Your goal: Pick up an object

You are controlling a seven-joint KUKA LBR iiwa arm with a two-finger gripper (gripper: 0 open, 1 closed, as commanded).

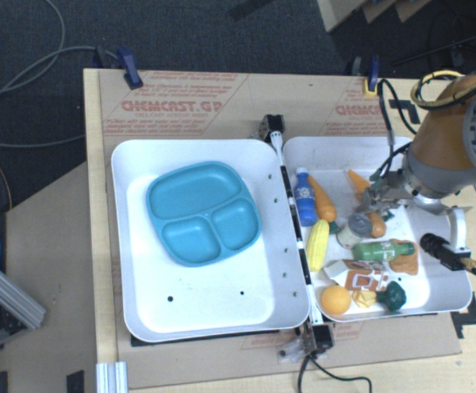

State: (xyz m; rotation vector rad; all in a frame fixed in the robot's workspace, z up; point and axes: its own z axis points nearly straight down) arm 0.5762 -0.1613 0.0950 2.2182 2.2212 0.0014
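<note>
Toys fill the right bin (455, 289), and any one of them will do for this job. Nearest the camera, at 6 o'clock in that bin, sit an orange (335, 300) and a dark green toy (392, 295), with a red and white toy (364, 281) touching them. A little farther in lie a green bottle (378, 250) and a corn cob (317, 244). Farther still are a carrot (323, 201) and a blue bottle (305, 198), both along the 9 o'clock wall. The gripper (374, 205) is low in the middle of the bin, just above a round grey toy (362, 223), with a small orange piece (359, 180) near it at 12 o'clock. I cannot tell how the gripper is set, or if it holds anything. The toys are packed close, so I think the best way is to go straight down on one toy alone, close gently, then lift slowly. A grab between two toys could slip. In the left bin (131, 219) a blue plate (201, 212) sits toward 12 o'clock. At the far edge, a blue clamp (128, 66) grips the bench (221, 97).
</note>
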